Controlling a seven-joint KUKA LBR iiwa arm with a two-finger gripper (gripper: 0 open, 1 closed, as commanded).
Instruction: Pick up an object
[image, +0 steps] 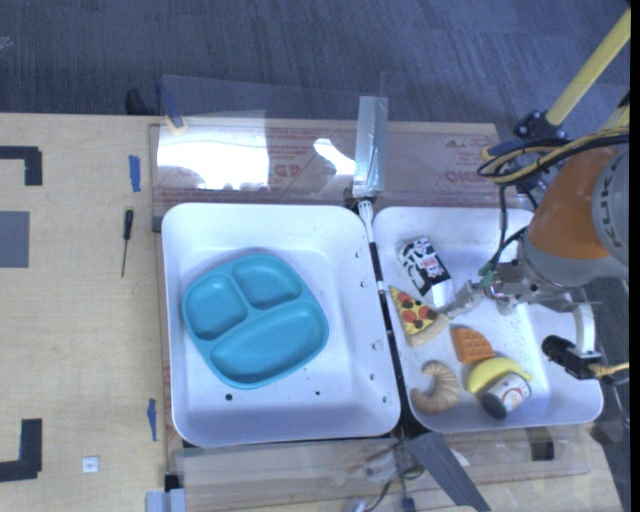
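5 small toys lie in the right bin (560, 405), and the nearest, the pizza slice (416, 314), is just beside the gripper (462, 298). It looks light, flat and stiff; I would pinch it across its edges. I cannot tell how the gripper's tool stands.

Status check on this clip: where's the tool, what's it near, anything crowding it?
Tool low in the right bin, nothing seen held. Nearest: pizza slice and black-and-white carton. Croissant, orange piece and yellow toy cluster close by.
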